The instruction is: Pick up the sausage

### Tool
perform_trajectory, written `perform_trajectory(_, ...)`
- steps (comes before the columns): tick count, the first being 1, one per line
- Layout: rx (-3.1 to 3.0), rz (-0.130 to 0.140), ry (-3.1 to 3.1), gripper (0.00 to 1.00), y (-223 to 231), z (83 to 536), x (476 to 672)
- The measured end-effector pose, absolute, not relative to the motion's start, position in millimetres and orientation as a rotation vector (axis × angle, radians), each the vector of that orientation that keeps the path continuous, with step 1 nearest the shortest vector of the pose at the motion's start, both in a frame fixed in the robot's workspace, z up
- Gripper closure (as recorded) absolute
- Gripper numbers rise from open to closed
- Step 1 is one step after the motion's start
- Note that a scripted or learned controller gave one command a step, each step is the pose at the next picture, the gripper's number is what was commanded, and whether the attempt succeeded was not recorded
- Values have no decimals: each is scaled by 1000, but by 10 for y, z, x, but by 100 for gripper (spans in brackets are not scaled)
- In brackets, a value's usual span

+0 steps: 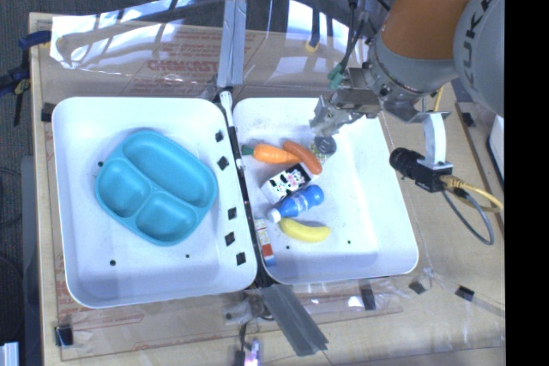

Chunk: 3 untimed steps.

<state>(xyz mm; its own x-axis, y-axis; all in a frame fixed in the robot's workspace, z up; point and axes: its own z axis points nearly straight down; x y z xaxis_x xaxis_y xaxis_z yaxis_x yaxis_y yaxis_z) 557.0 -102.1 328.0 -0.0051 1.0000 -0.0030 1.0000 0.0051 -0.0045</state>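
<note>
We hover our pincer (pixel 324 141) just beside the sausage (pixel 302 155), its grip state impossible to tell; next, we must descend and clamp it

The grey arm (pixel 446 4) reaches in from the right, wrist angled downward.

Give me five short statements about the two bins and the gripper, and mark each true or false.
1. The blue divided plate lies in the left bin. True.
2. The sausage lies in the left bin. False: it lies in the right bin, beside the carrot.
3. The gripper holds the banana. False: the banana lies on the bin floor.
4. The gripper hangs over the right bin. True.
5. The blue bottle stands upright. False: it lies on its side.
</note>
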Motion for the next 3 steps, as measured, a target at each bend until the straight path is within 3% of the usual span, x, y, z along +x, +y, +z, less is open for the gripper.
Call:
perform_trajectory(2,-2200,12,-2244,100,-1020,3468,5586)
perform_trajectory(3,-2076,5,-2356,100,-1024,2788,5458)
